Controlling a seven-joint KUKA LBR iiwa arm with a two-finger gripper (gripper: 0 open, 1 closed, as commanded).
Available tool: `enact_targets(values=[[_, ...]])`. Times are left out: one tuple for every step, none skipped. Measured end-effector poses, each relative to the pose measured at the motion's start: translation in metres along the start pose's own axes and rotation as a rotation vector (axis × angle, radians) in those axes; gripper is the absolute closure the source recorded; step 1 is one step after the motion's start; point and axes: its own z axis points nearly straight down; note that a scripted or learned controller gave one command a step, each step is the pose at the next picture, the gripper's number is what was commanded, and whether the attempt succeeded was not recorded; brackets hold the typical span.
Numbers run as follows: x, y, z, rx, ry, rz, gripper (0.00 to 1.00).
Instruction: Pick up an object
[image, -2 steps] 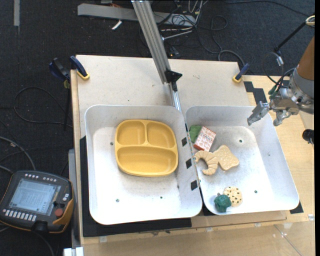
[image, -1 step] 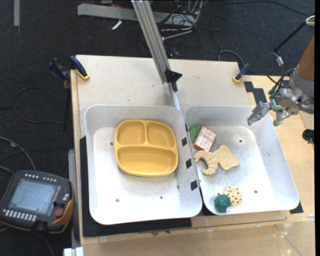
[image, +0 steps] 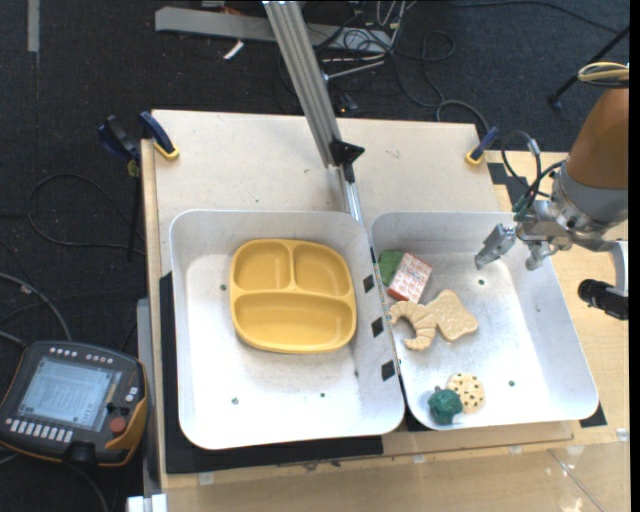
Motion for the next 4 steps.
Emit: enact_targets(values=[[0.005, 0.007, 0.059, 0.001, 0.000, -0.001, 0.00], [0.006, 0.010, 0.097, -0.013, -0.002, 0.003, 0.00], [0.006, 0.012, 0.084, -0.019, -0.004, 0.001, 1.00], [-0.001, 0.015, 0.038, -0.010, -0.003, 0.001, 1.00]])
